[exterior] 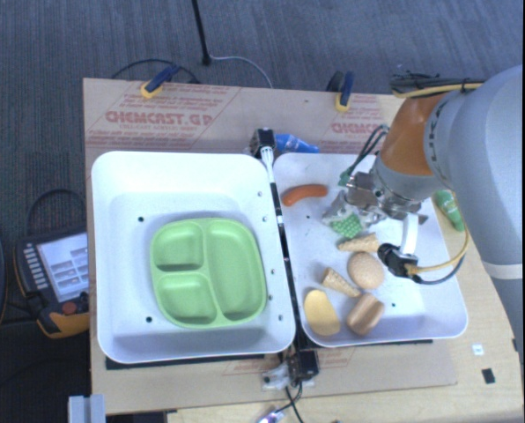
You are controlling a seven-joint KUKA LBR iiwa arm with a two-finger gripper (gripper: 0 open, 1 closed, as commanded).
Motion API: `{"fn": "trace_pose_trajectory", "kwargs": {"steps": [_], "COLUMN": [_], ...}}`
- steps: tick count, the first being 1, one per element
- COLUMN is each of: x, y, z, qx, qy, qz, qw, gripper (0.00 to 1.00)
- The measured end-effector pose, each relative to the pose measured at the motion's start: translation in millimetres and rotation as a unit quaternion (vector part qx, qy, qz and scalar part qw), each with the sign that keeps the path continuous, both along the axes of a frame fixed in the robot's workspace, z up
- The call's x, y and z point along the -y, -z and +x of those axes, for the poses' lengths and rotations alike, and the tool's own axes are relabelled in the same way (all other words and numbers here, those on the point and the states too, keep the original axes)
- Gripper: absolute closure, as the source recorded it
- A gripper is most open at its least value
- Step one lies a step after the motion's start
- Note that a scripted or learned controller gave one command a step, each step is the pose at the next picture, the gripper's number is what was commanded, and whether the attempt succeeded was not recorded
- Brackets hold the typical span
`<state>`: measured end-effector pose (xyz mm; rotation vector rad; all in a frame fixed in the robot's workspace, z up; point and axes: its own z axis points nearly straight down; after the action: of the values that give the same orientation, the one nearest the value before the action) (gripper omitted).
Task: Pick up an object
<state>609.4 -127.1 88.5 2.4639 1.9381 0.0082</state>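
The gripper (358, 211) is hanging low in the right bin (439, 324), over a small green item (346, 226); whether it is apart or together I cannot tell. Nothing is visibly held. Doing this well probably means centring on one piece before closing: the green item is lying just beside a tan piece (358, 244), with a round potato-like piece (366, 270) near and an orange sausage (304, 193) apart. The green divided tray (208, 271) is sitting in the left bin (122, 192).
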Motion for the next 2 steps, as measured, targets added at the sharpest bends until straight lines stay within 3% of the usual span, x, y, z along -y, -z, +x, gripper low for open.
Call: {"fn": "trace_pose_trajectory", "kwargs": {"steps": [1,2], "x": [-38,-37], "y": [-119,-144], "z": [-28,-101], "qx": [-0.005,-0.005], "qy": [0.132,0.058], "qz": [0.0011,0.0009], "qw": [0.9912,0.9983], "gripper": [1.0,1.0]}}
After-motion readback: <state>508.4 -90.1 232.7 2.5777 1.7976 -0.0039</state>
